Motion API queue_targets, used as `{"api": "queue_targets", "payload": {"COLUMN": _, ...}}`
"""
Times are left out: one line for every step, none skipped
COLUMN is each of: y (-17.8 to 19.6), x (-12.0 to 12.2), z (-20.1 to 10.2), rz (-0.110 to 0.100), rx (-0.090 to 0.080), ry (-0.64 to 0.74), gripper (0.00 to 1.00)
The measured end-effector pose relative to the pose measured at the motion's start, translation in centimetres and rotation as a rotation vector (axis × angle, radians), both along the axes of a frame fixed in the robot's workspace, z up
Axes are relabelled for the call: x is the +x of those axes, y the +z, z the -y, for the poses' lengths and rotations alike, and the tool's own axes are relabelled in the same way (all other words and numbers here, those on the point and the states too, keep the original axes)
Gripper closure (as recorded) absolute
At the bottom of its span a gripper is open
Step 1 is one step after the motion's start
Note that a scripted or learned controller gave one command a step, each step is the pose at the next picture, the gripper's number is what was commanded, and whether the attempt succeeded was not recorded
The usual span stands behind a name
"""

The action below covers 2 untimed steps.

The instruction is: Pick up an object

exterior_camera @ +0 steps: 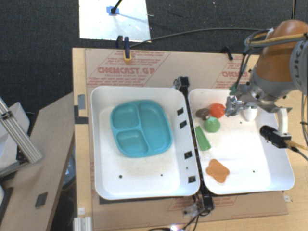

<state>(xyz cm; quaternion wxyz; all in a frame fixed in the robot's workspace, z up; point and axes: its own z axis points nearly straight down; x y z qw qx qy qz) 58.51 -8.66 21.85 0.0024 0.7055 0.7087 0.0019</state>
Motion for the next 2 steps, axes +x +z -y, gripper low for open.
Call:
{"api": "queue_targets", "payload": {"y": 0.6, "x": -0.2, "z": -5.0, "rz": -0.004, "rx": 0.002, "ry": 0.004, "gripper": 1.0}}
{"api": "queue_targets", "payload": {"y": -0.2, "x": 1.3, "z": -10.6, "rz": -0.003, "rx": 0.002, "ry": 0.006, "gripper": 1.0}}
